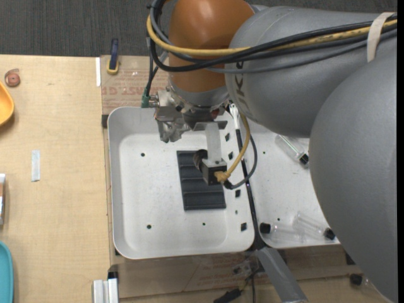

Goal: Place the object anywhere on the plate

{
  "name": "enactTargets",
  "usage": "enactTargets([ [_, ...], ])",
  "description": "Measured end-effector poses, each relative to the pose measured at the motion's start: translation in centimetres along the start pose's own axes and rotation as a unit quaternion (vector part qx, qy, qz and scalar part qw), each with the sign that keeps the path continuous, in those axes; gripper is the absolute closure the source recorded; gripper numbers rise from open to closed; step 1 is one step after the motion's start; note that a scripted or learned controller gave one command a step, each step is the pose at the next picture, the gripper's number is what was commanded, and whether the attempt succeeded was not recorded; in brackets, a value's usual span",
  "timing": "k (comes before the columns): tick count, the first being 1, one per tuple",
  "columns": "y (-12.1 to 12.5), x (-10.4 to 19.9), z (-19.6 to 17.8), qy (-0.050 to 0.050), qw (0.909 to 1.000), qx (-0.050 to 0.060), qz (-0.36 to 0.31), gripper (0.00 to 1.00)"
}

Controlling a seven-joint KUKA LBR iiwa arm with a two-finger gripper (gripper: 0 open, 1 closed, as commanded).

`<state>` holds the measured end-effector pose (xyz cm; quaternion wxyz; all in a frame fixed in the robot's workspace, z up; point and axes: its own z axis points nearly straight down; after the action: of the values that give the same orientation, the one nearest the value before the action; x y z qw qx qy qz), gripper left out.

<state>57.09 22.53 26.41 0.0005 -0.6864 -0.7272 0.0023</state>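
A black ribbed slab (201, 188) lies flat near the middle of the left white bin (129, 188). My gripper (170, 130) hangs over the back of that bin, just above and left of the slab's far end, under the arm's orange band. Nothing shows held in it. The arm's bulk covers the bin's back right part. An orange plate-like rim (4, 108) pokes in at the far left edge of the wooden bench, well away from the gripper.
The right bin (284, 169) holds clear plastic tubes with dark caps (291, 148) (304, 227). A teal rim (4, 275) sits at the bottom left corner. On the wooden top lie a small white strip (35, 166) and a reddish disc (12, 78).
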Motion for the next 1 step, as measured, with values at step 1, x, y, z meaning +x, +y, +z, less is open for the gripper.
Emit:
enactTargets([
  [1,4.62,-0.81,10.96,0.0,0.995,0.0,-0.1,1.0],
])
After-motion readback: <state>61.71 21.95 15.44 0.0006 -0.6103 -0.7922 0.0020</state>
